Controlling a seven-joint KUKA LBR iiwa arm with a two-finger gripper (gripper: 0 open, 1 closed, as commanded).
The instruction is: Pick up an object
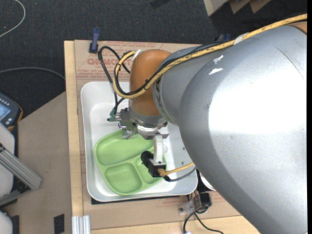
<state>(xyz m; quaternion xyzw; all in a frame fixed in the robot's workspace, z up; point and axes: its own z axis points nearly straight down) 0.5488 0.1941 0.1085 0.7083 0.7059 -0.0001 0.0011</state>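
Your arm (pixel 243 111) is hogging most of the shot, hanging over the left white bin (pixel 90 130). The green divided tray (pixel 117 160) sits in that bin's near half, and the gripper (pixel 134 130) looks parked right over its far rim. Can't tell its grip state, honestly. I'd go for the rim, it's shallow and probably slippery.

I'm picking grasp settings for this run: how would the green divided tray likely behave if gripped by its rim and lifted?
The green tray looks like thin moulded plastic, so probably light and fairly stiff, though it might flex slightly. Its glossy surface suggests it could slip in a pinch. Being wide and shallow in the white bin, it would likely tilt when lifted by one edge, and slide rather than tip if pushed.
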